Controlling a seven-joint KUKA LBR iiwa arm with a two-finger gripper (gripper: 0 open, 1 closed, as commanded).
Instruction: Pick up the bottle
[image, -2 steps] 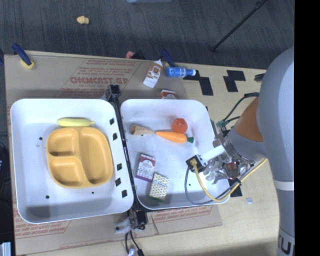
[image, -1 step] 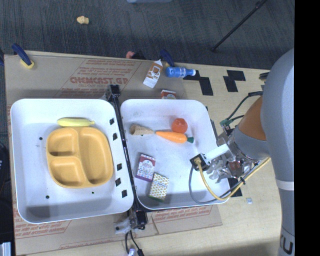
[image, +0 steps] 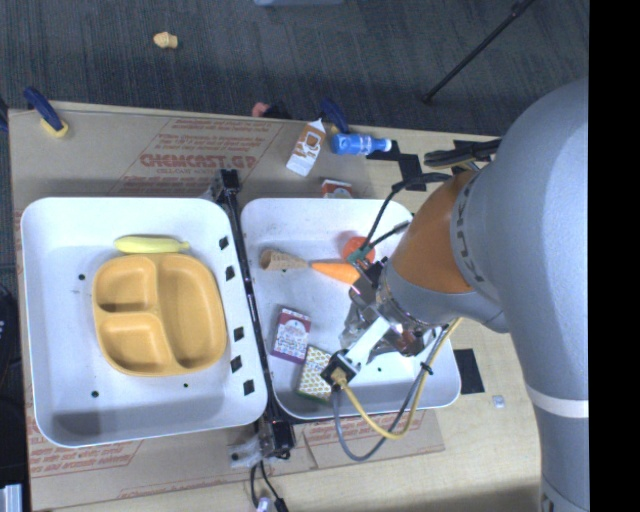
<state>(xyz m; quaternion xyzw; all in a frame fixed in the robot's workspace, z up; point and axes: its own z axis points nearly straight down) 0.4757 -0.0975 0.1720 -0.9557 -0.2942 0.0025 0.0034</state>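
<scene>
Over the right bin (image: 430, 375), a grey arm (image: 540, 230) reaches in, its gripper (image: 365, 300) low beside a carrot (image: 335, 269); I cannot tell whether it is open or closed. The blue bottle (image: 358, 145) lies on its side outside both bins, beyond the right bin's far rim, near a small carton (image: 307, 148). The left bin (image: 40, 300) holds a yellow divided plate (image: 160, 312) and a banana (image: 151, 244).

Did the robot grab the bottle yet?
Not yet. Nothing looks done: the blue bottle lies on the bench beyond the right bin. In hand: the end effector hangs over the right bin, near the carrot. Left: reaching the bottle, gripping it, lifting it.
</scene>
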